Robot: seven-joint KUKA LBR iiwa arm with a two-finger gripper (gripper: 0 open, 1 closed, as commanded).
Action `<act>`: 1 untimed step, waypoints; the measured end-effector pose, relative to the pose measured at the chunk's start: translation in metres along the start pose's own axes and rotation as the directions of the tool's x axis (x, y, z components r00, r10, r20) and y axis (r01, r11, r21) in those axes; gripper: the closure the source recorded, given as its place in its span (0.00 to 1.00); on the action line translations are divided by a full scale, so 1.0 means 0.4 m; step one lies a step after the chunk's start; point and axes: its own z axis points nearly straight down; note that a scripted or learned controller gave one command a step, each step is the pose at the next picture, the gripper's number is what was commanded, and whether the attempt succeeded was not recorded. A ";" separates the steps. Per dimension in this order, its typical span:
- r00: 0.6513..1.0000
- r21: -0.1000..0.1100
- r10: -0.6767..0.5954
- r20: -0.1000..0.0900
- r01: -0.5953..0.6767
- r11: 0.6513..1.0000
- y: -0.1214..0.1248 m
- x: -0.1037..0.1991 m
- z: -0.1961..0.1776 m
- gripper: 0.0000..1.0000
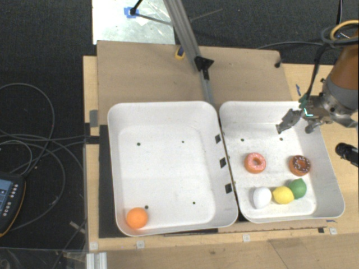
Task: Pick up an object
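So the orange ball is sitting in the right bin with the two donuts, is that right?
Not quite. The camera view shows the orange ball alone in the left bin, near its front left corner. The two donuts are in the right bin.

**Bench on dark carpet, cables at the left**

A pale wooden bench [168, 72] fills the middle of the view, its top a plain brown board. Around it lies dark carpet [45, 32]. At the left, thin black cables [33, 150] loop over the carpet, and a dark handheld pendant [8, 198] lies at the left edge. Beyond the bench's far side sits a shiny light floor panel [120, 13] with a scrap of blue tape [130, 12]. A grey pole [182, 24] slants down from the top toward the bench middle. More cables [336, 4] run at the upper right.
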 end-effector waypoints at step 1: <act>1.000 -0.004 0.000 0.001 0.000 1.000 0.002 0.000 -0.006 0.00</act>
